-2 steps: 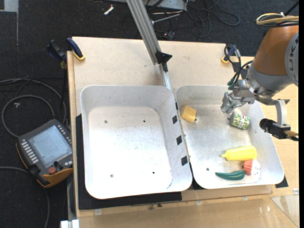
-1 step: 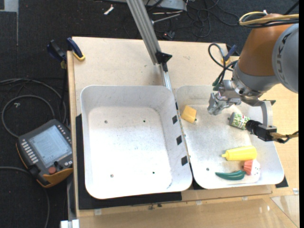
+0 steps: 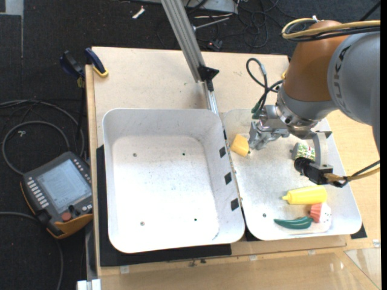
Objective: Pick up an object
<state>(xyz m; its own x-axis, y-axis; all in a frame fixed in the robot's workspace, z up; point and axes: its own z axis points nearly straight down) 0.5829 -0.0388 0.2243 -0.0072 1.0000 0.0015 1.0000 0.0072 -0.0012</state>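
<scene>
**Claw low beside the yellow wedge**

The metal two-finger claw (image 3: pixel 261 136) hangs low in the right white bin (image 3: pixel 266 216), just right of a small yellow wedge-shaped block (image 3: pixel 240 145), likely the target. Whether its fingers stand apart or together cannot be told. The wedge lies close to the bin's left wall, so room there is tight. Well below the claw lie a yellow plastic bottle (image 3: pixel 304 194) and a green pepper-shaped toy (image 3: pixel 294 223).
</scene>
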